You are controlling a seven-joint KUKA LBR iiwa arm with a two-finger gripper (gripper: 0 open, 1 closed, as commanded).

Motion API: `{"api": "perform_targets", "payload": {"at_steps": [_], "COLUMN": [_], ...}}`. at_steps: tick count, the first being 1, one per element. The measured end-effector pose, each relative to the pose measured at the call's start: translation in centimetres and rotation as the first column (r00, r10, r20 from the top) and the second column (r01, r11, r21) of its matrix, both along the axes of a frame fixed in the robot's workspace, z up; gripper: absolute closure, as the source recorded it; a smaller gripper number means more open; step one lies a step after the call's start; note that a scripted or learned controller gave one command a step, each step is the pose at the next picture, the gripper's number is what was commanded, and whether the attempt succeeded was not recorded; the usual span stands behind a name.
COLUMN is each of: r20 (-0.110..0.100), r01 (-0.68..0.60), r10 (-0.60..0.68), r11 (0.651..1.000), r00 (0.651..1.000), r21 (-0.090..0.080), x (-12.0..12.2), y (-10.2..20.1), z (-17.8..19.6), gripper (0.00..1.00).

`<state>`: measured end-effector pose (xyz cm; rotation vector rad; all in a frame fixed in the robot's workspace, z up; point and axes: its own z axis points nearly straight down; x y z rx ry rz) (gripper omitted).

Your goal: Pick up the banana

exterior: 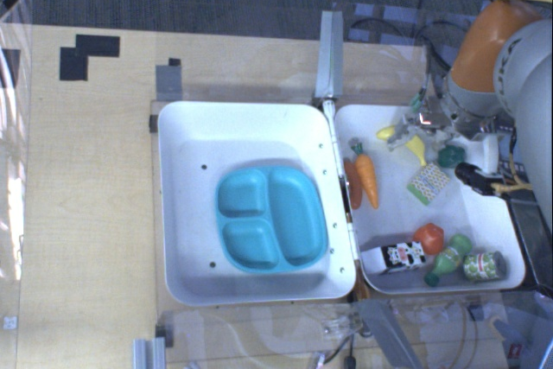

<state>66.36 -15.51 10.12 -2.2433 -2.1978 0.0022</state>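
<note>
No legible text, labels or numbers anywhere.

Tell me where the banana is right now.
The banana lies in the right bin, near its far edge, directly under the gripper, with the carrot to its left.

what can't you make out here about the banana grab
- Banana, camera view: the claw covers its middle, so contact or grip can't be judged.
- Claw opening: too small and blurred.
- Milk carton print: too small to read.
- Arm: cut off by the right edge.
</note>
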Motion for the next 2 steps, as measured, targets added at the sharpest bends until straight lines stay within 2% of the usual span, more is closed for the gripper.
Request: {"api": "perform_targets", "payload": {"at_steps": [1,2], "r20": [0.000,0.005], "r01": [-0.005,0.184], "r10": [0.005,-0.184], "r11": [1.000,0.983], "r00": [1.000,0.983], "r21": [-0.001,0.000], "x": [0.1,0.5], "y": [0.1,1.4], "z": [1.0,6.3], "gripper": [1.00,1.00]}}
